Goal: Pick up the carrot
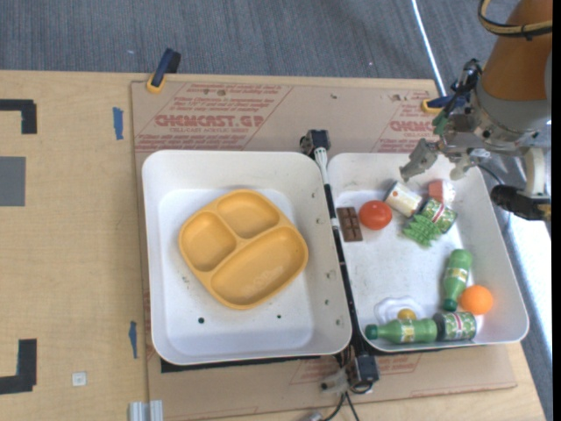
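1. Approach is the step in hand: the gripper (441,160) hovers over the right bin's (513,270) far end, fingers spread, holding nothing.
2. The carrot (436,189), probably the reddish piece, lies just beneath it.
3. Next move calls for descending and closing.

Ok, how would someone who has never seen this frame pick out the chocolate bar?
Look at the shallow white bin on the view's right, the one crowded with toy food. Follow its left wall to the upper half, just left of the round red tomato. There lies the flat brown rectangular chocolate bar, the only brown, flat, ridged slab among rounded, brighter pieces.
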Available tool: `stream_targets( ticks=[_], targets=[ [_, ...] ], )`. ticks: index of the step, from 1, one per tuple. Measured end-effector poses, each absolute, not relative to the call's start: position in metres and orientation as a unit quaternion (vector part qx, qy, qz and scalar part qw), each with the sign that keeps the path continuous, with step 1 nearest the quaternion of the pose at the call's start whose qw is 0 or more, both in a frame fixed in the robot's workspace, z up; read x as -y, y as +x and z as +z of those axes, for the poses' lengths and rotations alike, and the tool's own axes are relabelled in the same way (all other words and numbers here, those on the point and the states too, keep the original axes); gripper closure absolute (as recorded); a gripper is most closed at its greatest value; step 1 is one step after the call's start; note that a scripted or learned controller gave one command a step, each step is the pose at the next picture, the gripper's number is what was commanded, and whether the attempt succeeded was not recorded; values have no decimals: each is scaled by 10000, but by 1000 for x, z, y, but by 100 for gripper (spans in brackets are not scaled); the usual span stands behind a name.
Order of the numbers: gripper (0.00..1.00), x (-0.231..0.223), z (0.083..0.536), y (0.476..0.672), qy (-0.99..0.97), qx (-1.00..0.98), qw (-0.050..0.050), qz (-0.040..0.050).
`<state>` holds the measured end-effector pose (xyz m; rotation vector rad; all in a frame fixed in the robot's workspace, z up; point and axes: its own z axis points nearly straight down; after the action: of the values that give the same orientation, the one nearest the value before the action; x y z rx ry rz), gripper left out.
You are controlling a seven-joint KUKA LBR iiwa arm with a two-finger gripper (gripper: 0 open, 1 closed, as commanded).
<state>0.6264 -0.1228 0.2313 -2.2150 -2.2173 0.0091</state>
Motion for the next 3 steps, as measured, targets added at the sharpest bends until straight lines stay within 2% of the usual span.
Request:
stream_targets(
  ticks=[1,2,3],
  targets=[
    [0,104,117,601,-7296,6839,45,35],
    [0,94,85,565,-8485,5292,9,5],
    [100,95,92,564,-8490,5285,17,32]
  ],
)
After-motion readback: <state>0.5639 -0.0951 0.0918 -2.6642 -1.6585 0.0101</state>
